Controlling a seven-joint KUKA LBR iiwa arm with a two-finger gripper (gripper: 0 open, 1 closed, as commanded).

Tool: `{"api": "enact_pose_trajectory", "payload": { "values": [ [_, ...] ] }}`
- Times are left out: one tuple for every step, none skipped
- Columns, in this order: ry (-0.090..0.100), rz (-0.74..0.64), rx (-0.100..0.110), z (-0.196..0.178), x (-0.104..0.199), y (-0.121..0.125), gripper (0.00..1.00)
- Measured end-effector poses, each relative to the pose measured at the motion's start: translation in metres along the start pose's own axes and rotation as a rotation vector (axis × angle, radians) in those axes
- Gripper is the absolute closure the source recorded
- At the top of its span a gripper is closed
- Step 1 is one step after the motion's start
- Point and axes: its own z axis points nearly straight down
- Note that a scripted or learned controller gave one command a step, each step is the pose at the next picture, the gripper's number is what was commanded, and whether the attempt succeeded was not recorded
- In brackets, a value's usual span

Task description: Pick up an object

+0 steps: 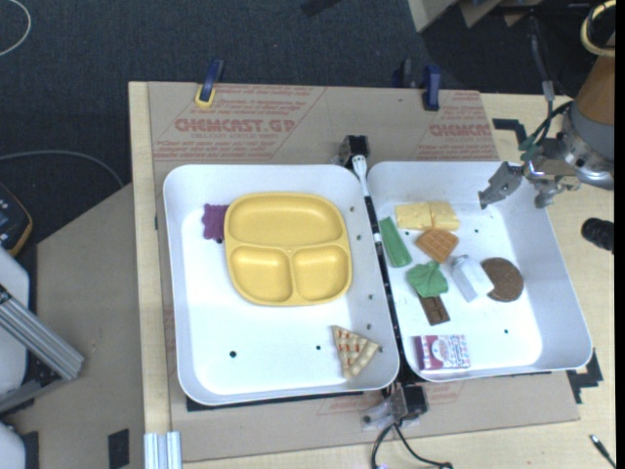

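Note:
The right bin (559,291) holds several small items: yellow cheese slices (426,214), an orange waffle piece (437,244), a long green stick (395,242), a green leaf (428,279), a brown bar (436,309), a pale grey block (469,279), a round brown cookie (504,278) and a pink packet (441,352). My gripper (516,191) hangs over the bin's far right corner. It is open with nothing between its fingers, and it sits to the right of the cheese slices and apart from them.
The left bin (195,340) bears a yellow divided plate (288,246). A purple piece (213,221) lies at the plate's left and a pizza slice (354,348) near the front right corner. Blue and yellow clamps (207,86) grip the board's far edge.

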Motion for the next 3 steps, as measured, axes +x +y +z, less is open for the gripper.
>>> {"api": "enact_pose_trajectory", "payload": {
  "values": [
    [0.002, 0.0, 0.007, 0.055, -0.002, 0.009, 0.0],
    [0.003, -0.002, 0.007, 0.115, 0.0, 0.016, 0.0],
    [-0.002, -0.001, -0.011, 0.126, 0.0, 0.021, 0.0]
  ]
}}
